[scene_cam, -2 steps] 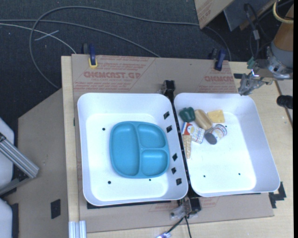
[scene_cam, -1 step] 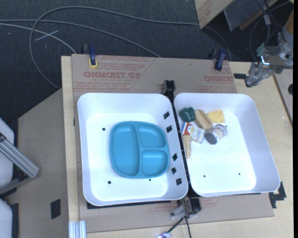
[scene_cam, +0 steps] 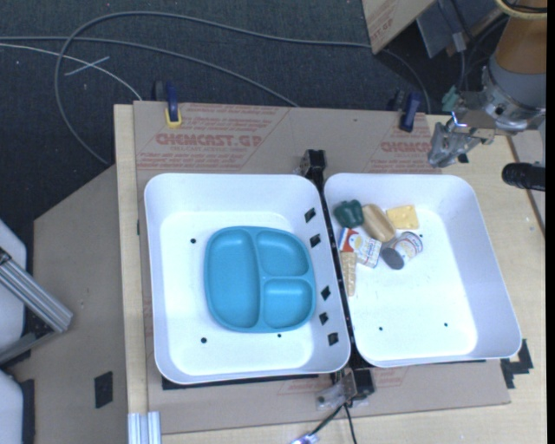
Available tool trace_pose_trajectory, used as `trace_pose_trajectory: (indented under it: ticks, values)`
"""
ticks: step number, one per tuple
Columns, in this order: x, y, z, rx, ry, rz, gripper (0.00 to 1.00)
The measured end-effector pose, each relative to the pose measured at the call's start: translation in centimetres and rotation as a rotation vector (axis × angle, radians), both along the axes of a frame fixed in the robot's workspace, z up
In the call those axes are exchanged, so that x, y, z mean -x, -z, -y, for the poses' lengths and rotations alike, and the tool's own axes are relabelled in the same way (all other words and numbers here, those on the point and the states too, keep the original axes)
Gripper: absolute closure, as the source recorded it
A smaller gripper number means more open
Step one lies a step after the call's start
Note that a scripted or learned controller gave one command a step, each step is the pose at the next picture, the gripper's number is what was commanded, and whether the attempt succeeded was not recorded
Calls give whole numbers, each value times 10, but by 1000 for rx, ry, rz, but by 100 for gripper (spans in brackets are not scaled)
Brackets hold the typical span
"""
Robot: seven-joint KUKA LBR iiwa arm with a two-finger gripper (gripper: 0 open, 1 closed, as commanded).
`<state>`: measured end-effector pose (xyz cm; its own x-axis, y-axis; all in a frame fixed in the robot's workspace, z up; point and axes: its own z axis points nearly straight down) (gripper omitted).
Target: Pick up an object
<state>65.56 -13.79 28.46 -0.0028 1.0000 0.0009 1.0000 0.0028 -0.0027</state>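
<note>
The right bin (scene_cam: 460,321) holds a cluster of small items near its upper left: a dark green piece (scene_cam: 349,211), a tan bread-like roll (scene_cam: 378,223), a yellow block (scene_cam: 402,217), a small can (scene_cam: 409,244), a grey round piece (scene_cam: 393,258), a red and white packet (scene_cam: 357,245) and a waffle cone (scene_cam: 348,273). My gripper (scene_cam: 448,149) hangs above the bench just beyond the right bin's far edge, up and to the right of the cluster. Nothing shows between its fingers.
The left bin (scene_cam: 173,347) carries a blue divided plate (scene_cam: 259,278). Black clips line the seam between the bins (scene_cam: 324,260). Blue clamps (scene_cam: 173,102) (scene_cam: 408,109) grip the bench's far edge. A cardboard box (scene_cam: 395,17) and cables lie behind the bench.
</note>
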Motion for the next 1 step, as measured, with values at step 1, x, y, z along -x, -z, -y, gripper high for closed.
trace_pose_trajectory:
  ticks: [1]
  values:
    - [8,19,-53,0,0,0,100]
